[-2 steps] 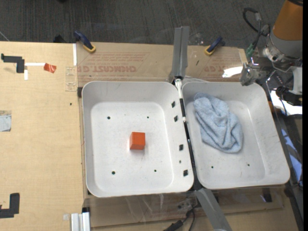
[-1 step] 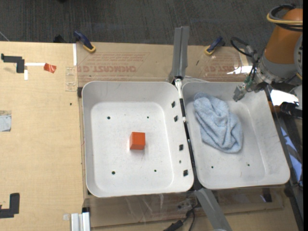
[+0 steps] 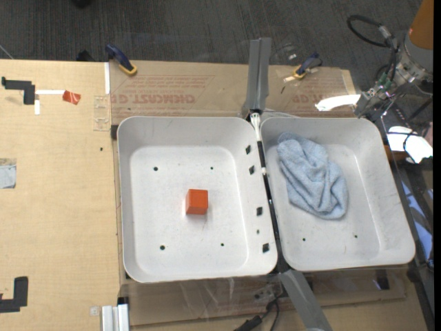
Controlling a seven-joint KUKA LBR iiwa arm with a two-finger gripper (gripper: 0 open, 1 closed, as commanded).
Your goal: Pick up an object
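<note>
A small orange-red cube [image 3: 197,202] rests on the floor of the left bin [image 3: 138,185], near its middle. A crumpled light blue cloth [image 3: 313,176] lies in the right bin [image 3: 386,205], toward its far left part. The arm comes in at the top right, and its gripper [image 3: 375,96] hangs over the far right corner of the right bin. It is well apart from both the cloth and the cube, with nothing seen in it.
A grey divider post [image 3: 258,74] stands between the bins at the back. Clamps [image 3: 122,61] hold cardboard behind the bins. A wooden board [image 3: 55,185] lies to the left. Cables [image 3: 372,29] trail near the arm.
</note>
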